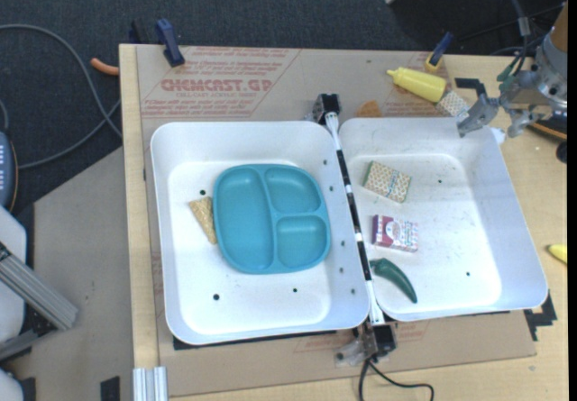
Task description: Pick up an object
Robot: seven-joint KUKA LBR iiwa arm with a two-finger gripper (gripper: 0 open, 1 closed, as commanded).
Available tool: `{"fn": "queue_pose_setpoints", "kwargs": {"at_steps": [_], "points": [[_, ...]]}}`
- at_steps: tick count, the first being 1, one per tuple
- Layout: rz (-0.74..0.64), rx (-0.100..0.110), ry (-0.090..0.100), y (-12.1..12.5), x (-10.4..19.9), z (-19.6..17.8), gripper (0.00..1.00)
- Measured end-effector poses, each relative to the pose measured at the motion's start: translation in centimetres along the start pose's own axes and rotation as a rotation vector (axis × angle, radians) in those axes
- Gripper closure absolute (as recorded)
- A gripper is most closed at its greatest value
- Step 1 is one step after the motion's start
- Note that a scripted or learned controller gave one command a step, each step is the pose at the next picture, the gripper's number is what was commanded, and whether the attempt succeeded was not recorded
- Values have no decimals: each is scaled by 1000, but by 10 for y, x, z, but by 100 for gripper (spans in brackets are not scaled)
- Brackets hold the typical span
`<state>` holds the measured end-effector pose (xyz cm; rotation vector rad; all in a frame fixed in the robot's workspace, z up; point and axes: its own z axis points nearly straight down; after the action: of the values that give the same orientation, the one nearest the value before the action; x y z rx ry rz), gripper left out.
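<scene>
The right bin (505, 237) holds three small items: a speckled tan square pad (388, 181), a red and white packet (395, 233) and a dark green pepper-shaped piece (395, 277). In the left bin (180, 300) lies a teal divided plate (270, 217), with a tan cracker-like piece (202, 213) poking out from under its left side. My gripper (493, 122) hangs above the right bin's far right corner, open, with nothing between its fingers. It is well away from all the items.
A yellow bottle-shaped toy (416, 82) lies on the bench behind the right bin. Blue clamps (169, 41) (439, 50) grip the board's far edge. A black latch (326, 106) sits where the two bins meet. Cables run along the floor at left.
</scene>
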<state>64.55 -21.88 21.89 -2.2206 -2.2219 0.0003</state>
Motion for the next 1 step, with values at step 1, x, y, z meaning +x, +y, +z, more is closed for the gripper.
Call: {"fn": "queue_pose_setpoints", "kwargs": {"at_steps": [1], "points": [[-1,-2,-1,-12,40,134,0]]}}
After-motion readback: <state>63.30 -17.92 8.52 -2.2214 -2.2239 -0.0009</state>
